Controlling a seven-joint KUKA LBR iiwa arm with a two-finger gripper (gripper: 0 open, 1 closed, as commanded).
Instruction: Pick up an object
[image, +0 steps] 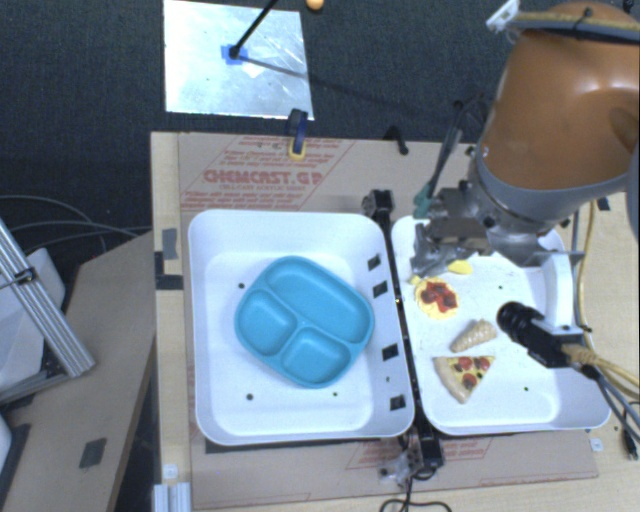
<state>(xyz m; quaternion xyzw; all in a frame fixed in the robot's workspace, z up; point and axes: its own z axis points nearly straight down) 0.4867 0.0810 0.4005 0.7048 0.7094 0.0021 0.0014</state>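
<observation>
Toy pizza slice (463, 373) is seen lying in the right-hand bin (525, 400), near a pale cone (472, 336) and a round yellow-and-red piece (437, 297), with the end effector (432, 258) just beside the latter, whether apart or together cannot be told.

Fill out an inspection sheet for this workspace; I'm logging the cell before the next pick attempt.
Surface: cardboard-covered bench; left bin and right bin side by side.
Job's things: right bin holds pizza slice, beige cone, round yellow-red piece and small yellow piece; left bin holds blue divided plate.
Clutter: clamp on the cardboard's far edge.
Tool: over the right bin's far-left part, near the small yellow piece.
Cables: grey cables left of the bench.
Surroundings: dark carpet, foil sheet, aluminium frame.
</observation>
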